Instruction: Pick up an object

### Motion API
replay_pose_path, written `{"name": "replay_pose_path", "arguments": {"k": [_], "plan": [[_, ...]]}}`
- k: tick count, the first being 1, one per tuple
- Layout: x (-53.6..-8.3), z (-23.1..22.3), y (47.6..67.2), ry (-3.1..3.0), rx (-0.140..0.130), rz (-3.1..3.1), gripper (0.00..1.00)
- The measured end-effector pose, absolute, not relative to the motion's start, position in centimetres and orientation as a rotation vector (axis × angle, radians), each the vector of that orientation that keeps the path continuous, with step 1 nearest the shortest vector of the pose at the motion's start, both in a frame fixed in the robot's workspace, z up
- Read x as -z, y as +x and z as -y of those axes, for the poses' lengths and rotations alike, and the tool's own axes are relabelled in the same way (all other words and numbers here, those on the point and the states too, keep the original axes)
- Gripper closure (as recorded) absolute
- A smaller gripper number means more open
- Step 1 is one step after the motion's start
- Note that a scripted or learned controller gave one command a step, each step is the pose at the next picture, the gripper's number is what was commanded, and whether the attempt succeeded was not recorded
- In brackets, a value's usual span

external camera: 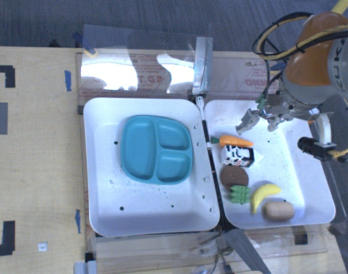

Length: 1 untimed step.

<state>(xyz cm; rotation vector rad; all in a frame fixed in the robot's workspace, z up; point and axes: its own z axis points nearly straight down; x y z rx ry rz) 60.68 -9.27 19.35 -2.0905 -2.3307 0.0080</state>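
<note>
The gripper (259, 119) hangs spread and empty — the carrot (236, 141) lies just below-left; descend squarely over it, fingers straddling its width.

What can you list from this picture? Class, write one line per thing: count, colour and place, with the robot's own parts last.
bins: 2, white, side by side on the bench
divided tray: 1, teal, middle of the left bin
carrot: 1, orange, right bin, near its left wall
black-and-white toy: 1, right bin, just below the carrot
round brown item: 1, right bin, below the black-and-white toy
green item: 1, right bin, beside the banana
banana: 1, yellow, right bin, lower part
tan item: 1, right bin, near the front edge
arm: 1, grey with orange band, at right
gripper: 1, over the right bin's upper part, holding nothing
</note>
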Motion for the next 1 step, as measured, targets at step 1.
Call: {"name": "replay_pose_path", "arguments": {"k": [1], "plan": [[-8.69, 10.22, 59.64, -2.39, 0.005, 2.042, 0.0]]}}
